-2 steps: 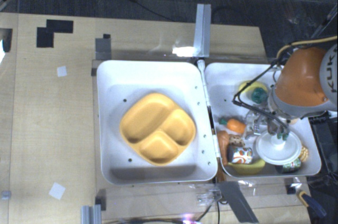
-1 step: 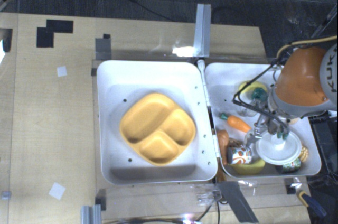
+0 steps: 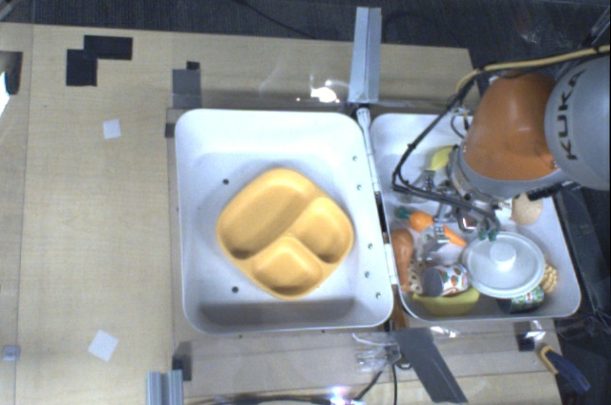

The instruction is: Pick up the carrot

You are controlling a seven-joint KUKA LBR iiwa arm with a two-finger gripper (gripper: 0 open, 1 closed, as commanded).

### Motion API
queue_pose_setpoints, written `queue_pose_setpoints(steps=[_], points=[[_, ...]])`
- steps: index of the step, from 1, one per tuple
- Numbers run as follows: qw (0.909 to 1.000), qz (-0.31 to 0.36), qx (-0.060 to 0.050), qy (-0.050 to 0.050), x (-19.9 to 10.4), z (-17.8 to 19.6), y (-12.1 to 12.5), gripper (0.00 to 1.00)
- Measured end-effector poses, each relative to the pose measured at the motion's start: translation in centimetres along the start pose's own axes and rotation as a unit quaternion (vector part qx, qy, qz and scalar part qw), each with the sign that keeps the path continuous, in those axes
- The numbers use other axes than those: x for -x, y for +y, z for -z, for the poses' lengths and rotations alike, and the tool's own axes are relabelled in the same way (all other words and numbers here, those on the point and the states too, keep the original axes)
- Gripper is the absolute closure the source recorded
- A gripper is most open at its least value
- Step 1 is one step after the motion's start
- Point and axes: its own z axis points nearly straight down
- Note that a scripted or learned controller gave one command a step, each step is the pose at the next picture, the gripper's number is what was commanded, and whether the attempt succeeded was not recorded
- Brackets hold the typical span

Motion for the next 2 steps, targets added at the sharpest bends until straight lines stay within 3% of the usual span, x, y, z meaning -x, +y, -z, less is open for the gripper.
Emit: queue_pose_setpoints(steps=[1, 2], points=[[0.9999, -0.015, 0.0, -0.002, -1.2, 0.1, 0.1, 0.0], [0.9999, -0.012, 0.0, -0.005, -0.9, 1.3, 0.2, 1.0]])
